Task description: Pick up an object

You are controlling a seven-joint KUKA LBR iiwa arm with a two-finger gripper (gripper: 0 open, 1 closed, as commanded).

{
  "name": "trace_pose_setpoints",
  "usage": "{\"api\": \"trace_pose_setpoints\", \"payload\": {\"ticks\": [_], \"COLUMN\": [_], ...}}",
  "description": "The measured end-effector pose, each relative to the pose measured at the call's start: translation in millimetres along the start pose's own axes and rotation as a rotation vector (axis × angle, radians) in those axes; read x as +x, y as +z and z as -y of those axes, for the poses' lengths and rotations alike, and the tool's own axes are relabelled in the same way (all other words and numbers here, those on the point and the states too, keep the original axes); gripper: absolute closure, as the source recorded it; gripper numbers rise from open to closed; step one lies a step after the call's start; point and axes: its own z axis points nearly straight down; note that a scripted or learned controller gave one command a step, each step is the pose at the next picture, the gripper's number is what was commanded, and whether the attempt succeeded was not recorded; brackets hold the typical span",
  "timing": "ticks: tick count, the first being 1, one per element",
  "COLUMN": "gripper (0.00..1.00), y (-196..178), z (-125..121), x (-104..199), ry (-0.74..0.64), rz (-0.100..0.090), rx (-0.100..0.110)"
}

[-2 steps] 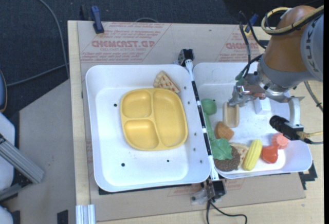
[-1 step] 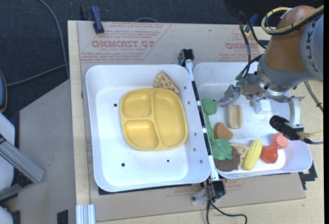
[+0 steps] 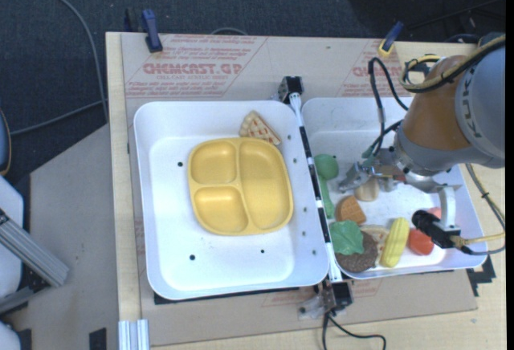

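Table (image 3: pixel 201 59): flat top under printed cardboard sheet (image 3: pixel 193 66) (red lettering), blue clamps at back edge. Directly on it: two shallow white bins side by side, left bin (image 3: pixel 161 260), right bin (image 3: pixel 337 115), touching.

Both white bins, the left bin (image 3: pixel 161 204) and the right bin (image 3: pixel 337 120), are seen to be of smooth plastic with a slight sheen. The yellow divided plate (image 3: pixel 239 185) is made of smooth, glossy plastic. A ridged, grid-like surface is shown by the tan waffle piece (image 3: pixel 259 128). The bench top (image 3: pixel 217 67) is covered with matt brown cardboard bearing red print. A satin grey casing and a glossy orange band are presented by the arm (image 3: pixel 450 120), and bare metal is shown at the gripper (image 3: pixel 359 176). The toy corn (image 3: pixel 394 242) looks like smooth plastic.
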Motion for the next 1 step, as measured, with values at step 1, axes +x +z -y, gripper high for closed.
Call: {"api": "trace_pose_setpoints", "payload": {"ticks": [1], "gripper": [0.0], "y": [-0.2], "z": [75.1], "x": [-68.2], "ry": [0.001], "rz": [0.0], "rx": [0.001]}}
